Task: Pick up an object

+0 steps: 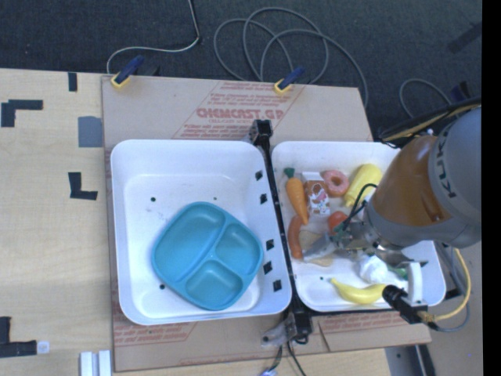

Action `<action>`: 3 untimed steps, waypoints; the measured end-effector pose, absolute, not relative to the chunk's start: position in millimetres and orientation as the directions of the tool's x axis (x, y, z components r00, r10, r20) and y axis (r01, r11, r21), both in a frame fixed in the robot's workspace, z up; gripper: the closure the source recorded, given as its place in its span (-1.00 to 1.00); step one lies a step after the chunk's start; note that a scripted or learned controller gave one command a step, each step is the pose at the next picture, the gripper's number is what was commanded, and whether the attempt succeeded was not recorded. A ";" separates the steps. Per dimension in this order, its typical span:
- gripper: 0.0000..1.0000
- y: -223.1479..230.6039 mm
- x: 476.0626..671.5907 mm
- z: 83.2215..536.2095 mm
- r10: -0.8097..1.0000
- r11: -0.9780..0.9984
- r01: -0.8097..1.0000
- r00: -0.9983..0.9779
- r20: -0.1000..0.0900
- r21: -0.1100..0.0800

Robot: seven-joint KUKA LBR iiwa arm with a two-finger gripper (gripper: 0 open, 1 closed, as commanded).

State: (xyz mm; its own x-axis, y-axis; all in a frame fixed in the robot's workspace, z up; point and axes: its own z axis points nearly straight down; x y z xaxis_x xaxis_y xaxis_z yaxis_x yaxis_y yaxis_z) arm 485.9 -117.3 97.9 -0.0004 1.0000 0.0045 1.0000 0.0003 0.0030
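The right bin holds several toy foods: an orange carrot, a pink donut, a yellow piece, a small red round piece, a reddish sausage shape, a banana and a white item. My gripper is down in the middle of this bin, just below the red round piece and above the banana. The grey and orange wrist covers the bin's right part and hides the gripper's tips.
The left bin holds a blue divided plate. A black divider runs between the bins. Both bins rest on a cardboard sheet, with cables on the dark floor behind.
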 end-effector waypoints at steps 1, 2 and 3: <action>-1.00 -124.1 539.1 87.8 1.000 0.003 1.000 -0.003 0.002 -0.002; -1.00 -109.5 560.2 87.9 1.000 -0.002 1.000 0.003 -0.016 0.002; -1.00 -108.1 635.5 87.1 1.000 -0.002 1.000 0.002 -0.020 0.005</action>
